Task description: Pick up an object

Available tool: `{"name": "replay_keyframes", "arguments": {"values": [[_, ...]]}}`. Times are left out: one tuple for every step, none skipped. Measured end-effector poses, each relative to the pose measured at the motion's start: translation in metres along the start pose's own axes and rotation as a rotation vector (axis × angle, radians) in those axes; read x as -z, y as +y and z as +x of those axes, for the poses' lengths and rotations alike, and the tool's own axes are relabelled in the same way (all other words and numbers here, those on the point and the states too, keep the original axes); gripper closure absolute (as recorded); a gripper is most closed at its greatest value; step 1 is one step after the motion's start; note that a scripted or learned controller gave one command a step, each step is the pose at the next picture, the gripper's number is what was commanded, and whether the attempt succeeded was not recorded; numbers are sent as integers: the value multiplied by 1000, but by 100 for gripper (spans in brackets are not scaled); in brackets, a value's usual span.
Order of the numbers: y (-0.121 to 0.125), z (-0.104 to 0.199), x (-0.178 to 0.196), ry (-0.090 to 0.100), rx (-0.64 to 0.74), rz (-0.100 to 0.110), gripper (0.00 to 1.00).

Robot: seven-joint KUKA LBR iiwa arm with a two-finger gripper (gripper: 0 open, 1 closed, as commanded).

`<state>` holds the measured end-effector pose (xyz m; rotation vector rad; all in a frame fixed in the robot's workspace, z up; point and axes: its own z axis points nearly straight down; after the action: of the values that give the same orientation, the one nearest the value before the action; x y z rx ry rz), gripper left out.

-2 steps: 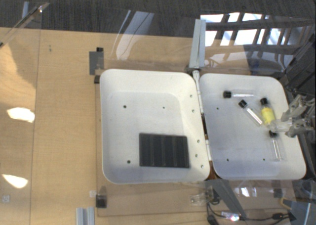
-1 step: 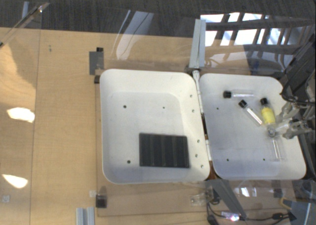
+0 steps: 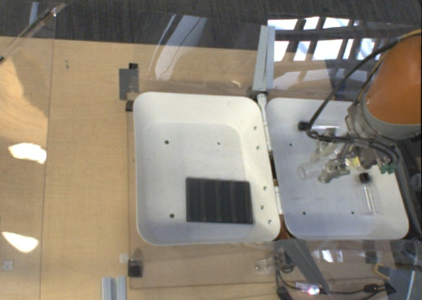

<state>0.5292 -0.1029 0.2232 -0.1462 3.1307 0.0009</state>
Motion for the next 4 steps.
{"name": "replay_keyframes", "arguments": {"values": [[1, -3, 11, -8, 2, 0, 100], [2, -7, 21, -15, 4, 0, 100], [-37, -30, 14, 2, -206, 1, 100], [-104, -28, 90, -3, -227, 3, 100]]}}
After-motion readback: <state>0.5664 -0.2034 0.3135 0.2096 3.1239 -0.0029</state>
